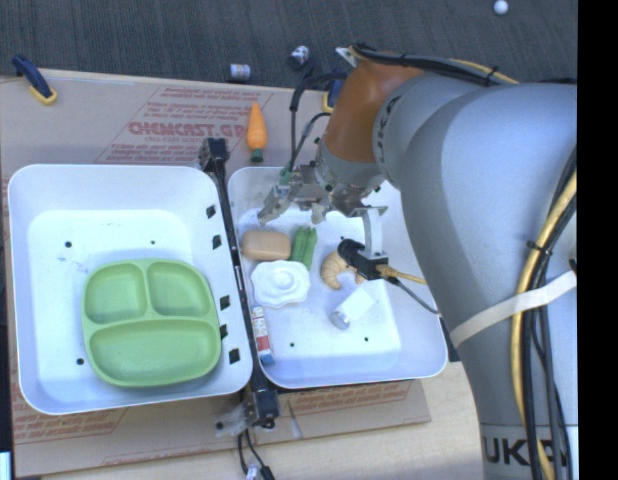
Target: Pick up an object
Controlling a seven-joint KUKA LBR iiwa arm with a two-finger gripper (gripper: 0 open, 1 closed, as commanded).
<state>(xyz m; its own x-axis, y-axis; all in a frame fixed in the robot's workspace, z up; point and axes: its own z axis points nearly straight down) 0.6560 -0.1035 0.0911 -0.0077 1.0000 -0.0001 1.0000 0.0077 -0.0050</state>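
Two legible markings: "CHEMCAST" in red on cardboard [179,128] at 11 o'clock – "UK" on arm base at 5. Gripper [307,200] over right bin [409,353], jaw state indeterminate; green vegetable [304,245] directly beneath, ungrasped.

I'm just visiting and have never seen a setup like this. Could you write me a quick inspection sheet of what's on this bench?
Surface: cardboard sheet bearing left bin and right bin.
Job's things: right bin holds tan bread piece, green vegetable, croissant, white fried egg, tube, small white item.
Clutter: green divided plate in left bin; toy carrot on the cardboard.
Grippers: gripper over the right bin's far end; jaws unclear.
Cables: yellow and black lines along the arm.
Surroundings: dark floor, small loose bits.
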